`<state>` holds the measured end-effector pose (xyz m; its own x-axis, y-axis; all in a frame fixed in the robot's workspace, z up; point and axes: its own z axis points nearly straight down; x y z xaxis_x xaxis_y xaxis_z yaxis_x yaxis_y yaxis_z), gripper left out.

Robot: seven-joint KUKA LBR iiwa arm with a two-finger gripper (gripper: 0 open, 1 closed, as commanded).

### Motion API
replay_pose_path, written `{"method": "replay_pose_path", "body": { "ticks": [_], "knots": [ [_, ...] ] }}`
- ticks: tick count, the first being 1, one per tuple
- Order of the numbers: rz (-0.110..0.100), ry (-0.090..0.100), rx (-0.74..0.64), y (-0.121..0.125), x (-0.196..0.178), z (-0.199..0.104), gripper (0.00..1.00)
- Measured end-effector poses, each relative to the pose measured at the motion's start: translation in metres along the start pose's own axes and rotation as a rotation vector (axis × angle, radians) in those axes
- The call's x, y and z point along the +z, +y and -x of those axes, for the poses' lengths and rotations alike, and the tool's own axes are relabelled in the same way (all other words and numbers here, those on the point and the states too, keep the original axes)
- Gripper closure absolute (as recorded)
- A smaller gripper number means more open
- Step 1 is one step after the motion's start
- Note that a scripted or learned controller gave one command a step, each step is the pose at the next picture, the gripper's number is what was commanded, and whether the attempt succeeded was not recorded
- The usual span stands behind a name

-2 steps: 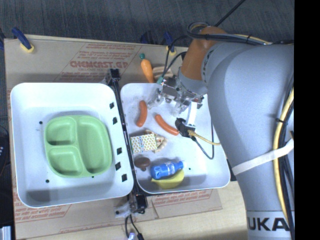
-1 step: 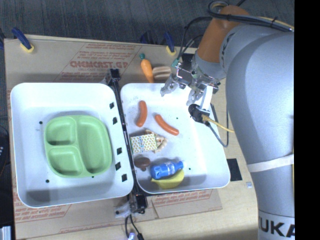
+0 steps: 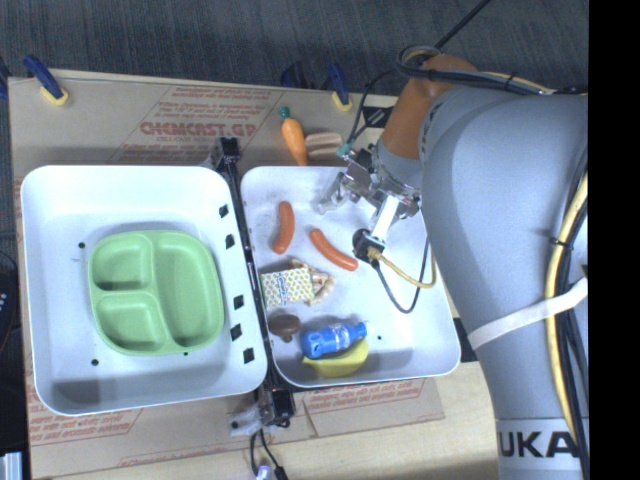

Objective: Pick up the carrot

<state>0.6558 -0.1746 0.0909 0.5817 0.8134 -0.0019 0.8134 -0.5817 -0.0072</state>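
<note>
**Q.** What does the figure show?

**A.** A bench covered by a brown printed cardboard sheet (image 3: 180, 128), above a dark carpeted floor, bearing two shallow white bins. The left white bin (image 3: 40, 268) holds a pale green divided plastic plate (image 3: 155, 290). The right white bin (image 3: 440, 338) holds two orange-red sausages, one near the centre divider (image 3: 284, 226) and one just beside my wrist cable (image 3: 332, 250), along with a small patterned packet (image 3: 290, 285) and a blue bottle (image 3: 333, 338) lying on a yellow piece (image 3: 335, 365). My grey arm enters from the right, and my metal two-finger gripper (image 3: 338, 193) hangs over the far part of the right bin.

**Q.** Where is the target?

**A.** The small orange carrot with a green tip (image 3: 292, 139) lies outside both bins, on the cardboard at the right bin's far rim. Its green end points away from the bin. A tan bun-shaped piece (image 3: 322, 145) sits just beside it on the right. My gripper is near the carrot but apart from it, and it holds nothing that can be made out. Whether it is parted or clenched, I cannot tell.

**Q.** How should the carrot handle?

**A.** I judge it to be a light toy: stiff, smooth and likely slippery, with a taper that could squirt out of a pinch. I would take it across the thick orange middle, closing square to its long axis. I would keep clear of the bin rim and the bun, either of which could foul my approach.
</note>
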Motion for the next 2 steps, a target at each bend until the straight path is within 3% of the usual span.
{"method": "replay_pose_path", "body": {
  "ticks": [1,2],
  "knots": [
    [-0.001,0.0,0.191,-0.051,0.0,-0.036,0.0],
    [0.002,0.002,0.506,-0.077,-0.101,-0.068,0.0]
  ]
}}
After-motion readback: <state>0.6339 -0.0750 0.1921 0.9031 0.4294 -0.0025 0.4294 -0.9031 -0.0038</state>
